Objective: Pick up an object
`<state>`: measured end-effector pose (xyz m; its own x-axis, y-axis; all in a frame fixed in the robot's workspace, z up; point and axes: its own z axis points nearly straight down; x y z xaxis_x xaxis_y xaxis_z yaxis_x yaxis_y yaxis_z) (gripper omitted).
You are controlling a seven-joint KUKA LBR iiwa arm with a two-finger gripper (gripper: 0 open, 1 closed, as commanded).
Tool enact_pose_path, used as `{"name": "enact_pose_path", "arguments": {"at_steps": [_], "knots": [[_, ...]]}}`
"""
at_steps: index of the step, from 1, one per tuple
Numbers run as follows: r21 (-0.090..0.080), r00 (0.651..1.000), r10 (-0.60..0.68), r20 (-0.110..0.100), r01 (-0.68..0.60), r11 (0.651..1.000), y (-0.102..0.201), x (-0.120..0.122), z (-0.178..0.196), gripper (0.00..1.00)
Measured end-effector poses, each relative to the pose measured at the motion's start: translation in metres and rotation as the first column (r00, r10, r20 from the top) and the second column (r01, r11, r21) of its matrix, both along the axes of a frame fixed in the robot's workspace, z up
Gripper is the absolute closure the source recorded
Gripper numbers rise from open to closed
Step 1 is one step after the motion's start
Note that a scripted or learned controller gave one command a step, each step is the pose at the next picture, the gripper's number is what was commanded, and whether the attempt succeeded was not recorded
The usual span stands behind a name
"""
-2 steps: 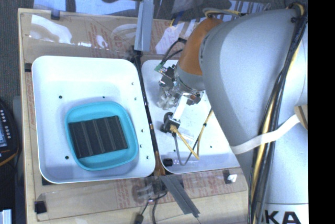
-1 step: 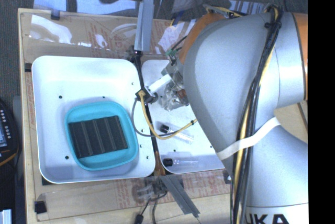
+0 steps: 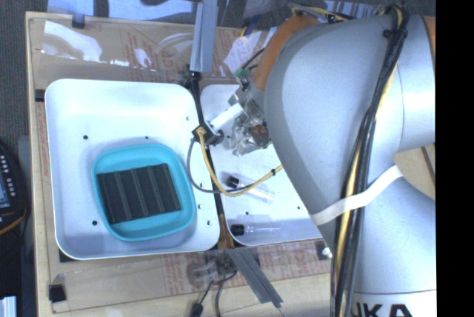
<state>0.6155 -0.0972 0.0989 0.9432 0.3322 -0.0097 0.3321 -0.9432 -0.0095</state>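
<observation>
Reaching from the right, the arm (image 3: 348,123) lowers its end effector (image 3: 248,132), grip state indiscernible, over the right bin (image 3: 255,234).

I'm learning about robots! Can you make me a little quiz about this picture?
1. True or false: the blue tray lies in the left bin.
2. Which bin is the arm above? A) left B) right
3. Fill in: the clear tube in the right bin lies near its ____ edge.

Key: 1 true; 2 B; 3 front.
</observation>
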Motion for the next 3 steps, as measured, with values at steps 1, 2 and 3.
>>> {"name": "enact_pose_path", "arguments": {"at_steps": [1, 2, 3], "knots": [[-0.003, 0.999, -0.052, 0.007, 0.052, 0.999, 0.003, 0.031, -0.008, 1.0], [-0.004, 0.992, -0.124, 0.01, 0.124, 0.992, -0.001, 0.034, -0.008, 1.0], [-0.002, 0.996, -0.089, 0.005, 0.089, 0.996, -0.001, 0.025, 0.005, 1.0]]}}
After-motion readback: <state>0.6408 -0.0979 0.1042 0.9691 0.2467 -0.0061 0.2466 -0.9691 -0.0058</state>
